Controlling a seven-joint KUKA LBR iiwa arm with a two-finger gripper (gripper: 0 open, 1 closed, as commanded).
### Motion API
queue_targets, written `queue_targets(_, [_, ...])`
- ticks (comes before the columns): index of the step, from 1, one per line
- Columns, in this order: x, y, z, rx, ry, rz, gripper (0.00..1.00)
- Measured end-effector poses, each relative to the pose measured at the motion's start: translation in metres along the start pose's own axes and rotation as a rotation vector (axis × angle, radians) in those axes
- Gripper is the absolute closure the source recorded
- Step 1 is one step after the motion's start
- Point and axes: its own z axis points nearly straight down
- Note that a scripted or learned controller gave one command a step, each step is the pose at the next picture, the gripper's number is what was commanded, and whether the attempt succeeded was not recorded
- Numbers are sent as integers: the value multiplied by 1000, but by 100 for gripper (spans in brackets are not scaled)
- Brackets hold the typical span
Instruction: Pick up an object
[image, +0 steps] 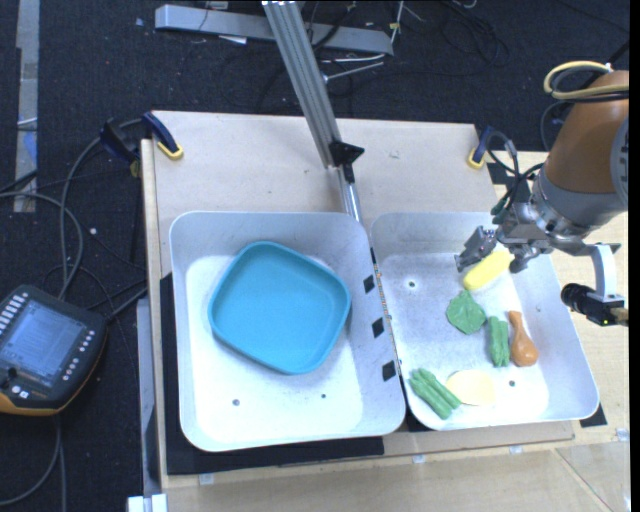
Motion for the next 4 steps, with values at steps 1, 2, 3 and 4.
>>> queue_targets(1, [2, 0, 63, 5, 1, 0, 0])
queue_targets(2, [3, -1, 109, 4, 1, 0, 0])
queue_targets(3, [2, 0, 96, 0, 0, 0, 100])
queue_targets(4, [-3, -7, 44, -4, -1, 1, 100])
